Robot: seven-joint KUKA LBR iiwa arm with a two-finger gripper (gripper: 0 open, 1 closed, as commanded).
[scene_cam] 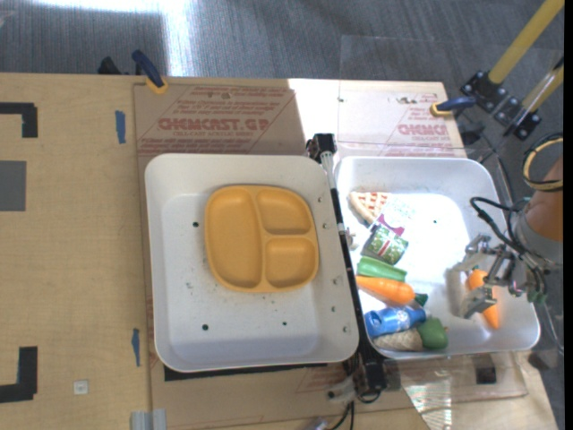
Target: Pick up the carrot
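My gripper (482, 296) hangs over the right side of the right bin (430, 179). It is shut on a small orange carrot (491, 315). The carrot's pointed tip sticks out below the fingers and a second orange bit shows above them. The metal fingers hide the carrot's middle. A longer orange carrot-like toy (386, 289) lies on the bin floor to the left, well apart from the gripper.
On the right bin's left side lie a pizza slice (365, 206), a green-purple packet (386, 241), a green stick (380, 270), a blue bottle (395, 319), a pale cob (397, 339) and a green lump (432, 332). The left bin (179, 321) holds a yellow divided plate (260, 237).
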